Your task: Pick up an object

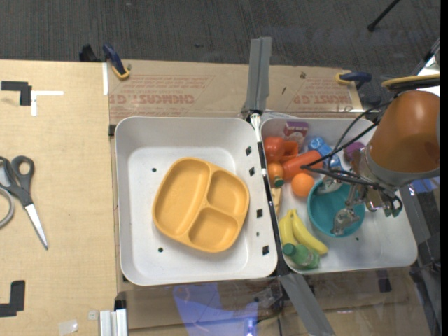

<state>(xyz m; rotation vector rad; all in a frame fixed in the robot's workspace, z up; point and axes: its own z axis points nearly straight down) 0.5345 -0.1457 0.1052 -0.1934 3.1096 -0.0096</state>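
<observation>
Gripper [345,221] hangs inside the teal bowl [323,212]; finger state unclear. Orange [302,185] lies up-left of the fingers, bananas [299,233] just left, below them.

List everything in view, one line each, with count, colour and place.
bins: 2, white, side by side on the bench
divided plate: 1, yellow-orange, left bin
bowl: 1, teal, right bin
bananas: 1 bunch, yellow, right bin, front left
orange: 1, orange, beside the bowl
carrot: 1, orange, right bin, back
scissors: 1, grey handles, bench at left
clamps: 2, blue, back edge
arm: 1, orange band, over right bin
gripper: 1, metal, over the bowl
</observation>
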